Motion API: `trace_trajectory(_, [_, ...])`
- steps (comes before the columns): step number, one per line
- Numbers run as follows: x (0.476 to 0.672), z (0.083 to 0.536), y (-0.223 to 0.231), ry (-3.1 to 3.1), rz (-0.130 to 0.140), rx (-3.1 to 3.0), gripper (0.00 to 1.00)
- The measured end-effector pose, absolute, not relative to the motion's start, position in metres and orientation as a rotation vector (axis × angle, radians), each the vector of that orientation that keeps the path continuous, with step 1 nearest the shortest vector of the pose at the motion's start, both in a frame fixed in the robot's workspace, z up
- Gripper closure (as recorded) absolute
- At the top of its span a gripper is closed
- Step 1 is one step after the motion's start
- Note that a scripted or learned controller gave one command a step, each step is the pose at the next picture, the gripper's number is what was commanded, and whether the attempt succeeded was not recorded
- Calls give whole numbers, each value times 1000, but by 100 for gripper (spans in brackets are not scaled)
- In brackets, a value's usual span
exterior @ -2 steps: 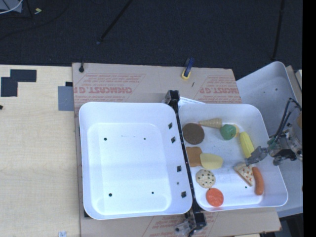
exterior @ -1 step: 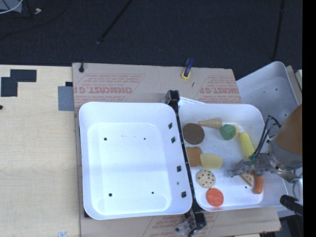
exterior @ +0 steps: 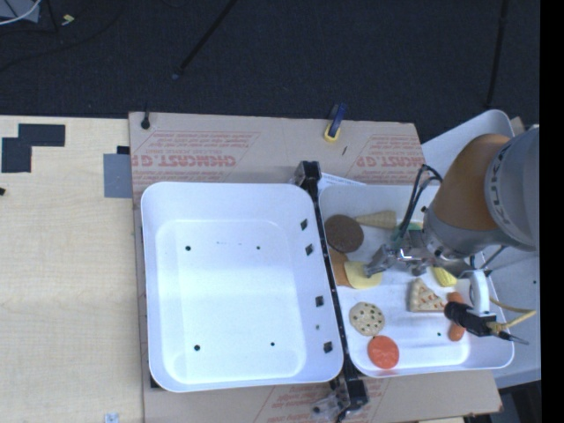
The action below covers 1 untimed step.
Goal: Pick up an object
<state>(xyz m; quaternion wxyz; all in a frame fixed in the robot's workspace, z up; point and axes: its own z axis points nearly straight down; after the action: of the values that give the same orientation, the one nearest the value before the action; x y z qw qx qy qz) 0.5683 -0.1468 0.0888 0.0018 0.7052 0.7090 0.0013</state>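
Observation:
My gripper (exterior: 381, 263) hangs low over the middle of the right bin (exterior: 493, 355), reaching in from the right. Its tip is right above a pale yellow piece (exterior: 357, 277) and may touch it. Just beyond the tip lies a brown round cookie (exterior: 344, 233), with a yellow wedge (exterior: 379, 219) behind it. A chocolate-chip cookie (exterior: 366, 318) and a red disc (exterior: 383, 352) lie toward the front. Under the wrist I see a pizza slice (exterior: 426, 299), a small yellow bit (exterior: 444, 278) and an orange-red piece (exterior: 456, 330).
The left bin (exterior: 167, 236) sits beside the right one, with a black divider clip (exterior: 310, 176) between their rims. Both rest on cardboard (exterior: 220, 148). The arm's grey and orange body (exterior: 480, 192) covers the right bin's far right corner.

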Motion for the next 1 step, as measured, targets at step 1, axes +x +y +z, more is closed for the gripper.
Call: trace_trajectory(1, [614, 89, -139, 2222, 3, 2218, 0])
